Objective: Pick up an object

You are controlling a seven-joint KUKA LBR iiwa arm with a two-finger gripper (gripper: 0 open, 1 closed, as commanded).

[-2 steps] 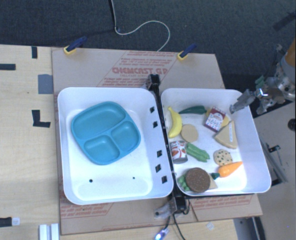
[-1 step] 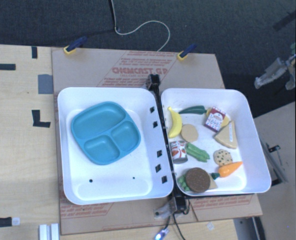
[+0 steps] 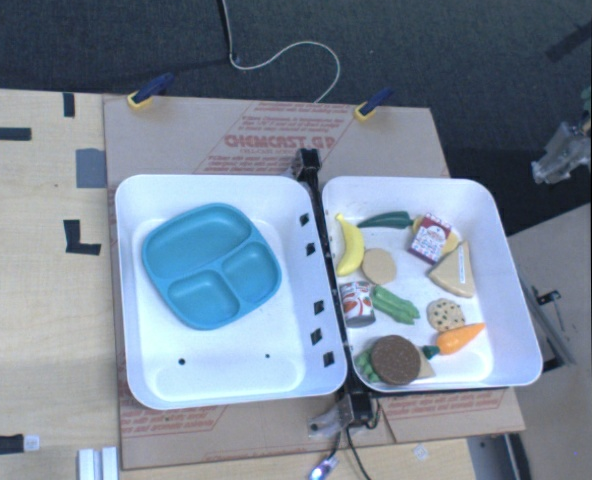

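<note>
Right shallow white bin [image 3: 504,258]: plastic toy foods, yellow banana [image 3: 349,247] to orange carrot [image 3: 461,338], loosely spread, apparently for single picking; grey gripper [image 3: 562,154] off-bin, claw state cannot be told.

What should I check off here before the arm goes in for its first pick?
1. Items sit in the right bin: ok; banana, carrot and cookie all lie inside.
2. Graspable target with free space: ok; the carrot lies near the open bin floor.
3. Crowding: not ok; the can touches the green pepper.
4. Left bin contents: ok; blue tray lies flat.
5. Gripper readiness: cannot tell; blurred beyond the right bin's far corner.
</note>
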